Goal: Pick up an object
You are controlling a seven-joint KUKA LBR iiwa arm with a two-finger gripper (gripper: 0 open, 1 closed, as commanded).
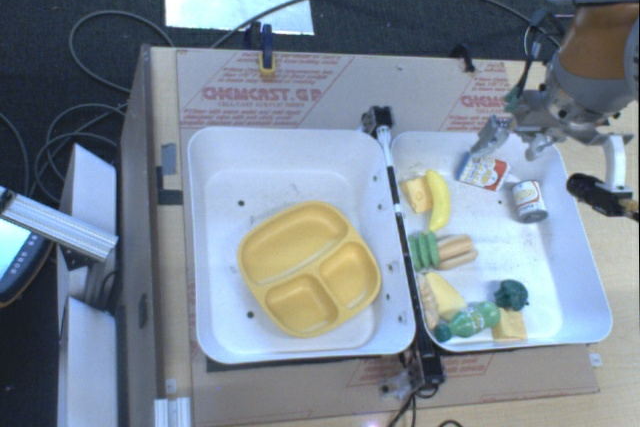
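My gripper point(515, 143) hangs over the back of the right bin point(560, 265), its two grey fingers spread apart and nothing between them. A small white and red carton point(483, 172) lies just below the left finger point(492, 134). A small can point(528, 200) lies on its side to the right of the carton. Further left and toward the front are a banana point(437, 198), a yellow wedge point(416, 193), a green vegetable point(425, 250), a hot dog bun point(456, 252), broccoli point(512, 293), a green bottle-like toy point(468, 322) and a yellow block point(510, 325).
The left bin point(200, 215) holds a yellow three-compartment plate point(310, 267). A black divider strip point(398, 225) runs between the bins. The arm's orange band point(600, 35) sits at the upper right. Cables trail over the dark floor behind the bench.
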